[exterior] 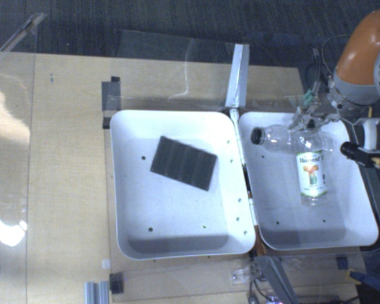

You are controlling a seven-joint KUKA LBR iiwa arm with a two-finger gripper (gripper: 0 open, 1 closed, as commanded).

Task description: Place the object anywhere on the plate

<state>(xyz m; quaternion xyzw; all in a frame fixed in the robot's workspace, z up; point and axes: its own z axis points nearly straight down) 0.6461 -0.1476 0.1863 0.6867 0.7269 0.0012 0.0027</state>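
Observation:
A dark grey rectangular plate (183, 163) lies flat in the left bin (177, 233), turned slightly. In the right bin (342, 227) lies a clear plastic bottle (311, 173) with a white, green and orange label, its length running towards the front. A second clear bottle shape with a black cap (256, 135) lies crosswise at its far end; the two overlap and I cannot tell them fully apart. My gripper (308, 116) hangs over the far part of the right bin, just above where the bottles meet. The arm's orange band (361, 49) is at the upper right.
A metal divider strip (237, 81) runs back from between the bins. Cables and a black-and-white fitting (366, 145) lie along the right bin's right rim. Clear acrylic sheets cover the wooden bench (50, 170) to the left.

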